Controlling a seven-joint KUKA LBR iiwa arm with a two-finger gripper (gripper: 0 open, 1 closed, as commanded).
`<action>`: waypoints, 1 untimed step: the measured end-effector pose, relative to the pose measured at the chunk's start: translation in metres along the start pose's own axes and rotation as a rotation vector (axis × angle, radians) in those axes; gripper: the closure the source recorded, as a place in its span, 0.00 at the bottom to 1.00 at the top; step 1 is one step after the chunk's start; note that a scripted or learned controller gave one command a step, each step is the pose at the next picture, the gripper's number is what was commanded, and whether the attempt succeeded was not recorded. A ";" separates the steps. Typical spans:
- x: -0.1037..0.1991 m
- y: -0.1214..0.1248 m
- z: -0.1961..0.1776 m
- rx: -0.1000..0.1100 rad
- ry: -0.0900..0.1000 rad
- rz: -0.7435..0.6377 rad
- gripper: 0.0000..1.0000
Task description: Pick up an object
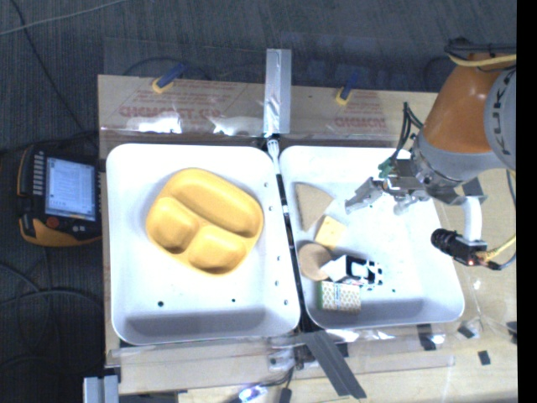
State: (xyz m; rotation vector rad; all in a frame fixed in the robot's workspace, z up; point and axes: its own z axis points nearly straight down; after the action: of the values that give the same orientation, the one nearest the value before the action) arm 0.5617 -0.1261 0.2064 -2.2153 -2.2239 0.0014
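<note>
My gripper [384, 200] hangs over the middle of the right bin [419, 267], its two grey fingers spread open with nothing between them. Below and left of it lie several small objects: a tan wedge [312, 198] near the bin's left wall, a small yellow block [331, 231], a round wooden piece [312, 261], a black-and-white item [361, 269] and a patterned box [341, 295]. A large yellow lumpy object [204, 219] lies in the left bin [134, 309].
A metal divider [285, 225] runs between the two bins. The orange band of the arm [466, 107] stands above the right bin's far right corner. A handheld pendant [59, 193] lies left of the bench. Cables trail over the dark floor.
</note>
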 end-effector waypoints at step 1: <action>0.032 0.004 0.115 -0.008 -0.002 -0.022 0.00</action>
State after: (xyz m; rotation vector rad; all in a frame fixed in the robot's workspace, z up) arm 0.5650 -0.0943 0.0917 -2.1959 -2.2530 -0.0048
